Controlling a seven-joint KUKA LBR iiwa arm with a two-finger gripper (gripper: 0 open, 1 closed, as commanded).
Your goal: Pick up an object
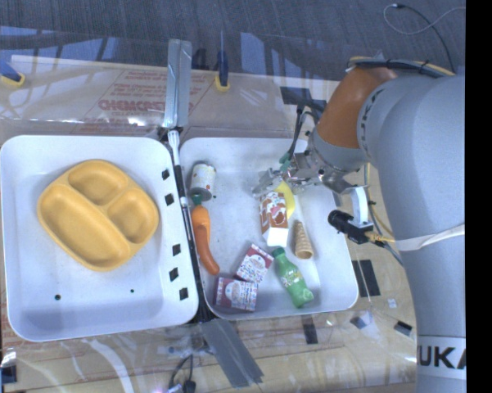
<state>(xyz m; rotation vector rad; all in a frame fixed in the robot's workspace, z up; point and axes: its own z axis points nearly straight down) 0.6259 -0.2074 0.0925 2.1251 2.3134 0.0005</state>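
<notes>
— Where is the hand (280, 173)?
— Low in the right bin (331, 289), over the packet (273, 212) and a yellow piece (287, 196); its grip cannot be told.
— And the clutter?
— Can (201, 180) and carrot (203, 237) hug the left wall; cartons (244, 279), bottle (293, 279) and cone (301, 240) crowd the near edge.
— Open room?
— The far-left corner of that bin — and the left bin (24, 301) around the yellow tray (98, 213).

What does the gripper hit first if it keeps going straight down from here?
Likely the yellow banana and the red snack packet under the gripper in the right bin; depth is hard to judge from above.
</notes>
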